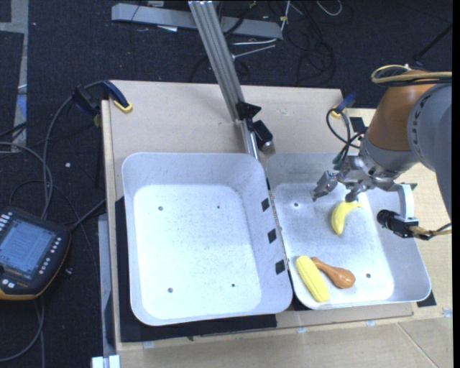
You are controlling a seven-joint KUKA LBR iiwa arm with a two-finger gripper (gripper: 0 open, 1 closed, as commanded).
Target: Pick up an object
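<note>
banana (pixel 342 217) in right bin | just below open gripper (pixel 338 188)

Dark carpet floor (pixel 57 65) strewn with black cables (pixel 43 158). Pale wood counter (pixel 187 115), blue-yellow clamp (pixel 115 97) at its back-left corner. Slanted aluminium pole (pixel 223 65) rises from the counter's middle. Teach pendant (pixel 25 251) on floor at left. Grey metal bar (pixel 194 20) at top. Even, flat light.

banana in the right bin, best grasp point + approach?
Judging by pose: take the banana across its mid-body, from straight above. It lies flat on the right bin floor, clear of the corn. The end effector hovers just above its upper end.
</note>
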